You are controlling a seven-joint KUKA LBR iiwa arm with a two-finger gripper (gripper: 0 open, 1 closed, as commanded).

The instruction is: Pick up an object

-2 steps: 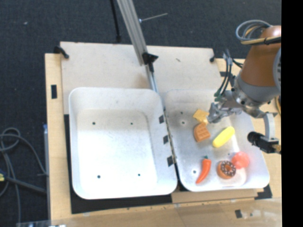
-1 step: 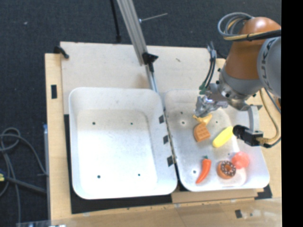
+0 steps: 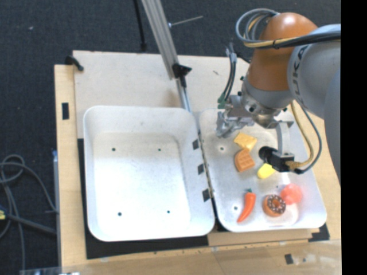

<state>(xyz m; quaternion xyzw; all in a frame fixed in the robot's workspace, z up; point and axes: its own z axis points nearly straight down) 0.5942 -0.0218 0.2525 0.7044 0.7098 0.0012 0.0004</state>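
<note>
Gripper (image 3: pixel 225 126) hangs over the right bin's (image 3: pixel 309 208) upper left corner; its state is unclear. Beside it lies a yellow cheese wedge (image 3: pixel 245 140), then a waffle (image 3: pixel 243 161), carrot (image 3: pixel 247 205), doughnut (image 3: pixel 274 205) and lemon (image 3: pixel 265 171).

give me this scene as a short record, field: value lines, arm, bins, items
arm: grey with orange band, reaching in from the right
gripper: above the far end of the right bin
left bin: white, shallow
right bin items: yellow wedge, waffle piece, small yellow piece, carrot, donut, pink item
held: nothing seen between fingers
</note>
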